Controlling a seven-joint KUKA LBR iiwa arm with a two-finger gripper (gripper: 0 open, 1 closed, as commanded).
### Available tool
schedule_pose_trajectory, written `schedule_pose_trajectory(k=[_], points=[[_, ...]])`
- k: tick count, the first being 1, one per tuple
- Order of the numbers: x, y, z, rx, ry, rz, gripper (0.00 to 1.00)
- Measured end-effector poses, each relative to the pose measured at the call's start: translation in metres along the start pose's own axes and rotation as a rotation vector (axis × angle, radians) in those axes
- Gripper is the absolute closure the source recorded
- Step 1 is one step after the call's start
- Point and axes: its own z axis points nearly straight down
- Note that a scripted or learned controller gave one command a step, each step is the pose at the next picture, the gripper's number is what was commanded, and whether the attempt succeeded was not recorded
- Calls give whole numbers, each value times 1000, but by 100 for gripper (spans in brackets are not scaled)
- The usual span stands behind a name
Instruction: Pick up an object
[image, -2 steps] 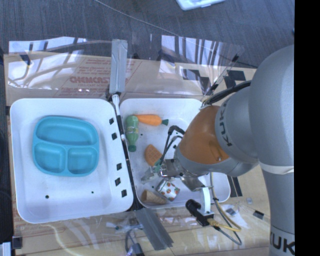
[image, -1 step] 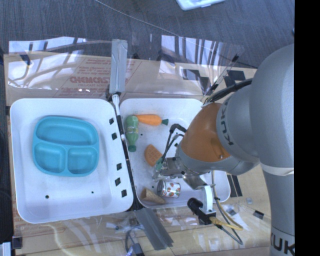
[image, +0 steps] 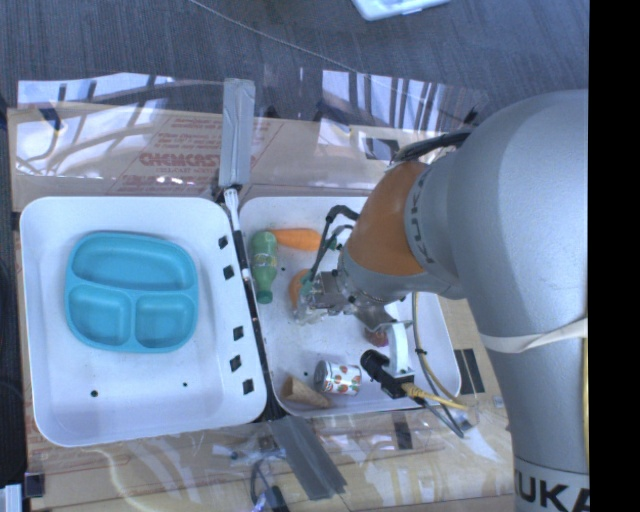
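The right bin (image: 275, 350) holds a green bottle (image: 263, 262), an orange carrot (image: 297, 239), an orange piece (image: 299, 289), a small patterned can (image: 338, 377) and a tan wedge (image: 303, 392). My gripper (image: 310, 305) reaches down into this bin from the right, just below the orange piece and right of the green bottle. The grey arm and its orange band (image: 385, 235) cover the bin's right half. The gripper's tips are small and blurred.
The left bin (image: 60, 400) holds a blue divided plate (image: 130, 291). A row of black clips (image: 238, 310) runs along the divider between the bins. Cardboard and clear plastic sheeting (image: 150, 140) lie behind the bins.
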Motion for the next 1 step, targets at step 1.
schedule_pose_trajectory(k=[1], points=[[0, 98, -2, -3, -1, -1, 100]])
